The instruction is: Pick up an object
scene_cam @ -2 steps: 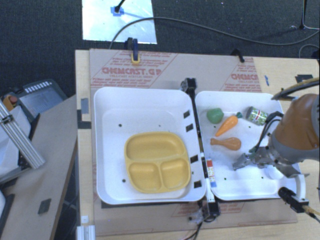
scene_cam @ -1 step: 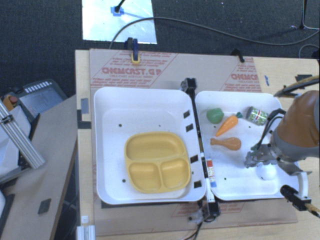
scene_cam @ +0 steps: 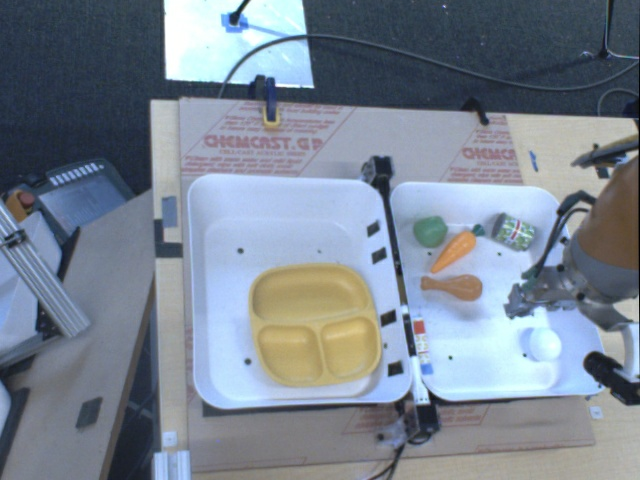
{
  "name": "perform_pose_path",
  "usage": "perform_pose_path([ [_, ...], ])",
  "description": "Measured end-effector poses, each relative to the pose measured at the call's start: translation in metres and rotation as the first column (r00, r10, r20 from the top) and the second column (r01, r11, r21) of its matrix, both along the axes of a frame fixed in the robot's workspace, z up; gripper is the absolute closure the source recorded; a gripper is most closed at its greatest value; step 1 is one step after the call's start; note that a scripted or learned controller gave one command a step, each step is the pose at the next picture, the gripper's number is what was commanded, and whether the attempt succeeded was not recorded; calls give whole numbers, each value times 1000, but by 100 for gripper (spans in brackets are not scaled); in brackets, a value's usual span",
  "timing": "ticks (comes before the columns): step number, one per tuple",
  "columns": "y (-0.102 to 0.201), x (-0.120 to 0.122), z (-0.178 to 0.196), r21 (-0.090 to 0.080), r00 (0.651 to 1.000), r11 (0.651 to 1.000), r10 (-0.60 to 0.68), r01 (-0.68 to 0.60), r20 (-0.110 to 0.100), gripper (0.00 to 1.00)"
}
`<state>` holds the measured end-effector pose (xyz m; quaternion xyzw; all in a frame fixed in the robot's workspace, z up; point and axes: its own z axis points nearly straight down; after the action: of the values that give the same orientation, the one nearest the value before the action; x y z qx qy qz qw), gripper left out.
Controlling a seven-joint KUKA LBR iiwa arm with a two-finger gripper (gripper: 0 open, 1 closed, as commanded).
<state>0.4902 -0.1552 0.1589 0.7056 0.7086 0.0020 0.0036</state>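
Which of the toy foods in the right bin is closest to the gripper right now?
The white egg, just below the gripper. The drumstick, carrot, green ball and can lie farther off.

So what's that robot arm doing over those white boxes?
It's trying to pick something up. The tool hangs over the right bin, just above a white egg, with nothing in its grip that I can see. Nearby lie a drumstick, a carrot, a green ball and a small can. The left bin has a yellow divided plate.
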Motion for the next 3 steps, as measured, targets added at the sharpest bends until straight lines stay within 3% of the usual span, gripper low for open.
perform_pose_path([
  [1, -1, 2, 47, 0, 1000, 1000, 0, 0, 0, 100],
  [2, 51, 34, 51, 4, 1000, 1000, 6, -6, -3, 100],
  [3, 104, 50, 44, 4, 1000, 1000, 6, -6, -5, 100],
])
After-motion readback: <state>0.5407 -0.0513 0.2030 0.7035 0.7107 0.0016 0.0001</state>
